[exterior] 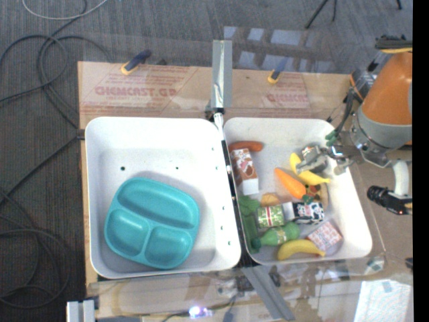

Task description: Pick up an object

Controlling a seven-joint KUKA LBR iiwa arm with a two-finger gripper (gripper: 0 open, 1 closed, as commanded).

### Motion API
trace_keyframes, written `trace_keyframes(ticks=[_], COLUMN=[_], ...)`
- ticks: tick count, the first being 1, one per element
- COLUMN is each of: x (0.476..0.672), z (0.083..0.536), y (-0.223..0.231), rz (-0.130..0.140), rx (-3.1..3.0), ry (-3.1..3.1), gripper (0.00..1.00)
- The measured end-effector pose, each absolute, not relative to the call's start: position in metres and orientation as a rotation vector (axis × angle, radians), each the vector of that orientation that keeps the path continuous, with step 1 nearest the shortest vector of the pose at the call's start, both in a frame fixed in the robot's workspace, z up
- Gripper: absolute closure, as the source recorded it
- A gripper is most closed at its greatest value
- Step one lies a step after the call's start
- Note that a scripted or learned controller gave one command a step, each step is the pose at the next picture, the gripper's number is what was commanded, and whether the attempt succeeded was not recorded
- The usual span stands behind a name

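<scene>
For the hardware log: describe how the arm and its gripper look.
The arm is grey with a broad, rounded orange band above the wrist. Dark cables run down its left side. The gripper is small, metallic grey, with light-coloured parts, on a grey wrist.

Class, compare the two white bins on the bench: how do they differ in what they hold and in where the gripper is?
The left bin holds one teal divided plate; the right bin holds a jumble of small toy foods, such as a carrot and a banana. The gripper is over the right bin, away from the left bin. Both are shallow and white.
</scene>
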State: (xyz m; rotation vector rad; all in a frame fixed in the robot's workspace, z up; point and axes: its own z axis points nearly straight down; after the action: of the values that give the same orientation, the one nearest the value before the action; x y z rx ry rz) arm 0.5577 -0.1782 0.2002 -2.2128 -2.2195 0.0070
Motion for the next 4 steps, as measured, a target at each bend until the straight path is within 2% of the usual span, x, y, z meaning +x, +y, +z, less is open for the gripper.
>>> trace_keyframes(ticks=[1,2,3,4], x=[0.581,0.579,0.59,0.6], z=[0.097,0.099,0.112,0.222], y=[-0.212,-0.211,-0.186,-0.16], rz=[-0.007,0.002,0.009,0.01], rx=[-2.258,-2.249,-2.114,-2.211], ry=[-2.176,-2.172,-2.317,-2.226], gripper=[0.0,1.0,1.0,1.0])
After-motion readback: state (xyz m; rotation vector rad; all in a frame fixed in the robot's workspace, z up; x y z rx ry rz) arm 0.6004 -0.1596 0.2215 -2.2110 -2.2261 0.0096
